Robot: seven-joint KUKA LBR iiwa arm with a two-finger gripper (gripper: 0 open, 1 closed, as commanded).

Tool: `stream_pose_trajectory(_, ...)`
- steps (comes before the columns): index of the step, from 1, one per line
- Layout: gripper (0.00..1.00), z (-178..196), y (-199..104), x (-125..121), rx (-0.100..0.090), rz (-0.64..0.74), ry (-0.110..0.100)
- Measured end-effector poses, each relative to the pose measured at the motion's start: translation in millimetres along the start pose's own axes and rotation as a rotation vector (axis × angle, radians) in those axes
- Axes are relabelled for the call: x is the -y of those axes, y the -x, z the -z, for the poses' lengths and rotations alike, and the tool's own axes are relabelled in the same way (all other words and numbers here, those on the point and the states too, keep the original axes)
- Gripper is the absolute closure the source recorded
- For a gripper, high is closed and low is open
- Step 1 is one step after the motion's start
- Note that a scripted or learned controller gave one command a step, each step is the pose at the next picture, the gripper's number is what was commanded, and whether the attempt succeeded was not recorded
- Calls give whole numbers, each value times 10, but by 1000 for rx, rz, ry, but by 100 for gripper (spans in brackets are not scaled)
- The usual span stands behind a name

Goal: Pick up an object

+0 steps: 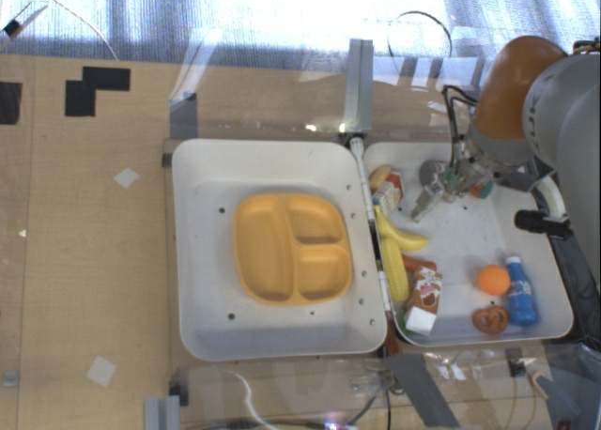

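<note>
My gripper (423,203) hangs over the upper middle of the right bin (470,236), pointing down and to the left, with the grey arm and its orange band behind it at the right. Just left of it lie a small red and tan food toy (386,184) and a yellow banana (399,236). A yellow corn cob (395,273) and a red and white carton (425,293) rest along the bin's left wall. An orange ball (493,280), a blue bottle (520,297) and a brown pretzel (489,319) sit at the lower right. I see nothing in the gripper.
The left bin (202,203) holds a yellow divided plate (291,248). A metal divider (358,90) runs between the two bins. Black cables hang off the arm near the right bin's far edge.
</note>
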State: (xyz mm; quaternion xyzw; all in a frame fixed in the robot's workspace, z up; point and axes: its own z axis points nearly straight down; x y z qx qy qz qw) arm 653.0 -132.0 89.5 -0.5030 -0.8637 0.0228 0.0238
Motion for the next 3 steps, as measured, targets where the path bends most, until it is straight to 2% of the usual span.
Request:
stream_pose_trajectory(1, 0, -3, -40, -24, 10, -21, -3)
stream_pose_trajectory(2, 0, 516, 479, 220, 5, 152, 37)
stream_pose_trajectory(3, 0, 130, -200, 50, 11, -159, 63)
